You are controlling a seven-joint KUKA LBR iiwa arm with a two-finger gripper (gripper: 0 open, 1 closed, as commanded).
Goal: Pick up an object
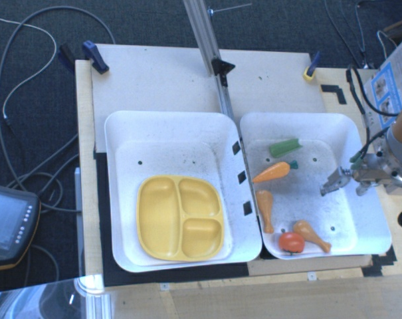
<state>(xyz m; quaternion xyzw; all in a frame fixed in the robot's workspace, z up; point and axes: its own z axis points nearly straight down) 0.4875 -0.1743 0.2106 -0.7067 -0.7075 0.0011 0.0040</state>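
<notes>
The right bin (pixel 347 128) holds several toy foods. A green pickle (pixel 284 147) lies near its back, with an orange carrot (pixel 272 172) just in front of it. By the left wall lies a tan drumstick (pixel 265 210). A red tomato (pixel 292 242) and a second drumstick (pixel 311 236) lie at the front. My gripper (pixel 347 184) hangs over the right side of this bin, to the right of the carrot. It is open, with bare bin floor between its fingers.
The left bin (pixel 167 128) holds a yellow divided plate (pixel 181 216). A metal pole (pixel 206 28) slants over the bench at the back. Blue clamps (pixel 94 56) sit on the bench corners. A tablet (pixel 8 226) and cables lie at the left.
</notes>
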